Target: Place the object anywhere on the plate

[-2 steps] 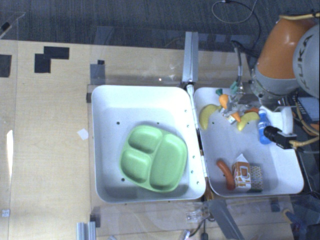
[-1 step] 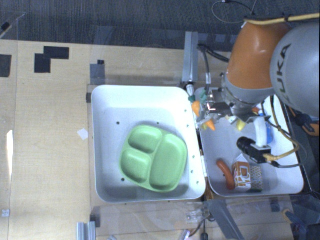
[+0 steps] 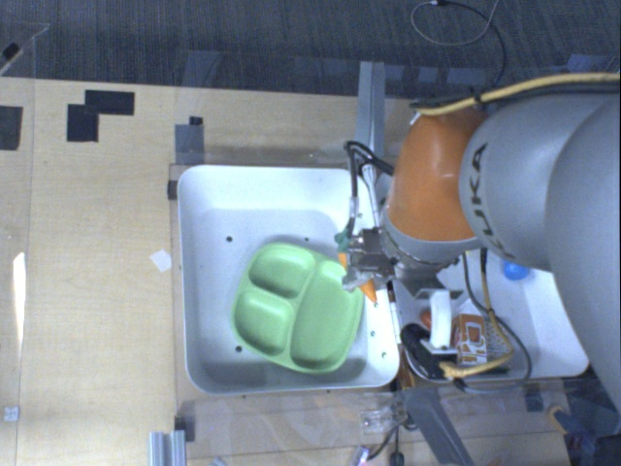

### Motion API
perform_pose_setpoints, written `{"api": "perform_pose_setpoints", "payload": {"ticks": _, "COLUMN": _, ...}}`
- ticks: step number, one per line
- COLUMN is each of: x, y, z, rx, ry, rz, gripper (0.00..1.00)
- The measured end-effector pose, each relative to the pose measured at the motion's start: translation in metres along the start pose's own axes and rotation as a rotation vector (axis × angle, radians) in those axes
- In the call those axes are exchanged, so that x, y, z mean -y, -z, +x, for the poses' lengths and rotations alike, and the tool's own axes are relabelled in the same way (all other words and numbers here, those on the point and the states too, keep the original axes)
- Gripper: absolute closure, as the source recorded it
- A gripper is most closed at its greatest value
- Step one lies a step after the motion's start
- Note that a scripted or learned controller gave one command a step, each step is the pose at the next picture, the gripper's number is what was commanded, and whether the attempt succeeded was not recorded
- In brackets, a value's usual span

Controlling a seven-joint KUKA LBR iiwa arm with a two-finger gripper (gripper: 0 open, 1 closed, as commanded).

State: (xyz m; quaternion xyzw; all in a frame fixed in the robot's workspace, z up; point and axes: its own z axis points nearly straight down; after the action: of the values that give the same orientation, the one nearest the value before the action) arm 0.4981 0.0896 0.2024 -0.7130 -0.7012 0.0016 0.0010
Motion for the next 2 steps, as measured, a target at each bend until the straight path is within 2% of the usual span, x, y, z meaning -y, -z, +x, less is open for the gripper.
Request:
{"api": "perform_pose_setpoints", "payload": {"ticks": 1, "x": -0.035, "y": 0.043, "z": -0.022, "rx": 0.0, "ry": 0.167, "rz": -0.002, "gripper": 1.0}}
{"api": "perform_pose_setpoints", "payload": {"ticks": 2, "x": -0.009, "y": -0.021, "z": -0.01, "rx": 0.0, "ry": 0.453, "rz": -0.002, "gripper": 1.0}}
